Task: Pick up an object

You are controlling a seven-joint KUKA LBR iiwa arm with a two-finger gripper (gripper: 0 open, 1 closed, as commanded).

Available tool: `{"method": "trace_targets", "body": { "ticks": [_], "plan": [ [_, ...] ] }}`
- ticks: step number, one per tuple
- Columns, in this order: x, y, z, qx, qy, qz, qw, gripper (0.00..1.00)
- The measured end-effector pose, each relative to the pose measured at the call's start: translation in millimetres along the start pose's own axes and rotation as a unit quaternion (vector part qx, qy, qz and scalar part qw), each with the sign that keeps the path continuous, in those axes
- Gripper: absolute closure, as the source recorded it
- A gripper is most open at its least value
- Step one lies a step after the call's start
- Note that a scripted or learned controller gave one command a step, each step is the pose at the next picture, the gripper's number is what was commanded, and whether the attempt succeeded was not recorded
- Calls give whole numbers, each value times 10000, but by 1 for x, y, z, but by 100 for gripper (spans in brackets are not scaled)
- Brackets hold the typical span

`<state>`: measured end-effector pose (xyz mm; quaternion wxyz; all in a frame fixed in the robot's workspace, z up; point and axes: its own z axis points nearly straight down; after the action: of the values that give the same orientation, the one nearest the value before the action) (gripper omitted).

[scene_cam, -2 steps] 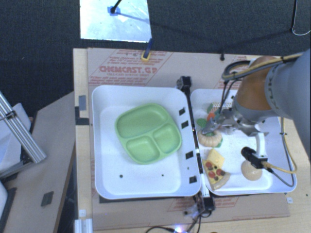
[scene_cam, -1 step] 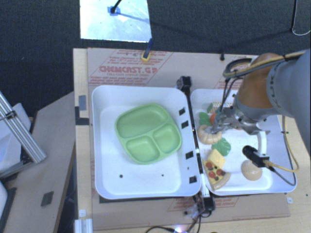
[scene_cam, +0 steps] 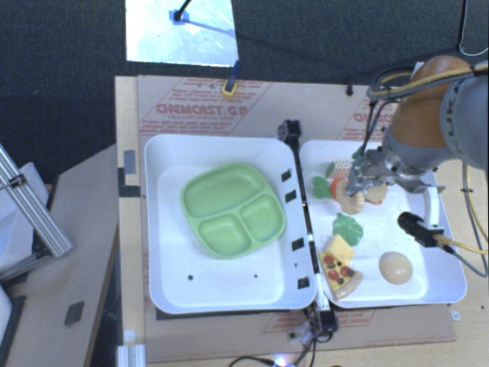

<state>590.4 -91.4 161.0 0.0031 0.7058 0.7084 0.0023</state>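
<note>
My gripper (scene_cam: 355,188) reaches down into the upper left part of the right bin (scene_cam: 451,281). It hangs right over a tan toy food piece (scene_cam: 353,203), which pokes out just below it. A green piece (scene_cam: 322,187) and a small orange-red piece (scene_cam: 337,186) lie at its left side. Further toward the front lie a green leafy piece (scene_cam: 348,227), a pizza slice (scene_cam: 341,265) and a beige egg-like ball (scene_cam: 395,267). Whether the tan piece is between the fingers is hidden by the wrist.
The left bin (scene_cam: 164,281) holds a light green divided plate (scene_cam: 233,209). A black clip-studded divider (scene_cam: 300,205) runs between the two bins. Cardboard lies under both bins, and a metal rail stands at the far left.
</note>
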Motion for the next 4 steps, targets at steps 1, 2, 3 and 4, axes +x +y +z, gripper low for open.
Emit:
{"method": "trace_targets", "body": {
  "ticks": [1, 2, 3, 4],
  "plan": [
    [0, -4, -63, -3, 0, -4, 10000, 100],
    [0, -3, -64, 25, 6, -3, 10000, 100],
    [11, 48, -58, 9, 4, -15, 10000, 100],
    [33, 66, -73, 16, 10, -19, 10000, 100]
  ]
}}
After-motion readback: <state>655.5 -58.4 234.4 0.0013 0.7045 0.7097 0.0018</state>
